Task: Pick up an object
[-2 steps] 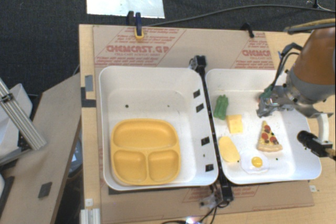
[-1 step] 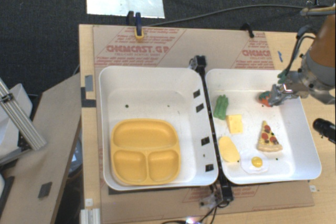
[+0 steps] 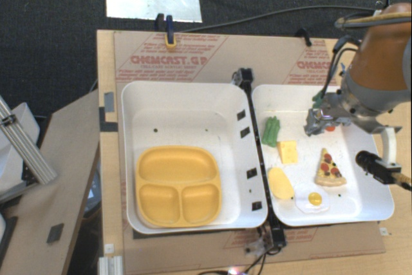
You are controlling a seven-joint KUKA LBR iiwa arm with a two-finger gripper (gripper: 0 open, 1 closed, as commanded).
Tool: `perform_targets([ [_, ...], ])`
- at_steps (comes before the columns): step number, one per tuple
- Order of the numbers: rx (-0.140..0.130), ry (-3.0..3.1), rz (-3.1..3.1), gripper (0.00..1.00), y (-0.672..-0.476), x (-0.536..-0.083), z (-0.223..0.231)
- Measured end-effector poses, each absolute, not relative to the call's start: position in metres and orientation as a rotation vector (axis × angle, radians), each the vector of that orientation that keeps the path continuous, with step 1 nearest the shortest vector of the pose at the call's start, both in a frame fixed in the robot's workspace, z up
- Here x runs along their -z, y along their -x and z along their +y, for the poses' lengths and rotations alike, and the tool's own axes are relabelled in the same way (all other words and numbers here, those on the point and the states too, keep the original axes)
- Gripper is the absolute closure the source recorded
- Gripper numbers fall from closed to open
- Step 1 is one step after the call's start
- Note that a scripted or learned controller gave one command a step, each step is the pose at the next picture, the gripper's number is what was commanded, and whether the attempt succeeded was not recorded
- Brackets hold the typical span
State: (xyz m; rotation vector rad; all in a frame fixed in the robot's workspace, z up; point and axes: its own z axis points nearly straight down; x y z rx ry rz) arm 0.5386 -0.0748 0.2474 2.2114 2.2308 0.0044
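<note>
The right bin (image 3: 380, 203) holds several toy foods. A green bean pod (image 3: 271, 130) lies at its left, with a yellow cheese square (image 3: 288, 152) just below it. A pizza slice (image 3: 329, 169) lies in the middle, a pale yellow oval piece (image 3: 280, 183) sits near the divider, and a fried egg (image 3: 313, 201) lies at the front. My gripper (image 3: 313, 123) hangs over the back middle of this bin, right of the bean pod and above the pizza slice. A small red piece (image 3: 330, 127) peeks out just right of it. Nothing visible is held.
The left bin (image 3: 148, 100) holds a yellow three-compartment tray (image 3: 179, 185) at its front. A black-clipped divider (image 3: 252, 145) runs between the bins. My grey and orange arm (image 3: 380, 61) covers the right bin's back right corner.
</note>
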Motion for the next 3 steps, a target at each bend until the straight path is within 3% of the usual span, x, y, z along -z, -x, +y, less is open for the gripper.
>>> perform_targets([
  [1, -0.005, -2.211, 2.232, 1.00, -0.543, -0.245, -0.020],
  [3, -0.005, -2.211, 2.234, 1.00, -0.530, -0.230, 0.094],
])
